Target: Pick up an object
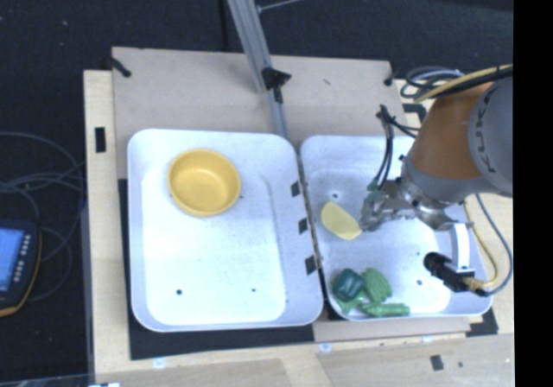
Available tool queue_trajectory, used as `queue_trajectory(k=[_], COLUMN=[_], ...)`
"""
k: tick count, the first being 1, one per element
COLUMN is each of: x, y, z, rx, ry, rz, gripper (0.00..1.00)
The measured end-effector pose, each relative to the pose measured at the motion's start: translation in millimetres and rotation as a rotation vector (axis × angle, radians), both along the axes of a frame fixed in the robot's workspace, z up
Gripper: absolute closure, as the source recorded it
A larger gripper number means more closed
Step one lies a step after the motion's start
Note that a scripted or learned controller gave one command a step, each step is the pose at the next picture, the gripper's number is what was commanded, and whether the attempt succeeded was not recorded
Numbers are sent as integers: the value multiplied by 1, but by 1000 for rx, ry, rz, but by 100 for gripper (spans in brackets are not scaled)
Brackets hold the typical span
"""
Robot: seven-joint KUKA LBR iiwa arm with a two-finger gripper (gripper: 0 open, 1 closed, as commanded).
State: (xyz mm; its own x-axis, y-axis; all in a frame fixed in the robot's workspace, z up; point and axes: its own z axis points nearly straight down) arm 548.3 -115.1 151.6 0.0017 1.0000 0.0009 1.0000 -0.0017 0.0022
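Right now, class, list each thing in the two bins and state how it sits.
Yellow bowl: upright, mouth up, in the left bin.
Pale yellow piece: lying flat in the right bin, beside the gripper.
Green objects: clustered at the right bin's near edge.
Gripper: lowered into the right bin.

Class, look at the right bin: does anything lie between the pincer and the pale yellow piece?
Nothing visible does. The pincer sits right beside the yellow piece; the green things lie nearer the bin's front edge, off that line.
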Motion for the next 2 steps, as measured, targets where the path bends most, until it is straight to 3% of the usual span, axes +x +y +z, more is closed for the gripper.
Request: queue_trajectory(k=[2], x=[9], y=[3], z=[123], rx=[-1], ry=[-4], rz=[2], gripper=[100])
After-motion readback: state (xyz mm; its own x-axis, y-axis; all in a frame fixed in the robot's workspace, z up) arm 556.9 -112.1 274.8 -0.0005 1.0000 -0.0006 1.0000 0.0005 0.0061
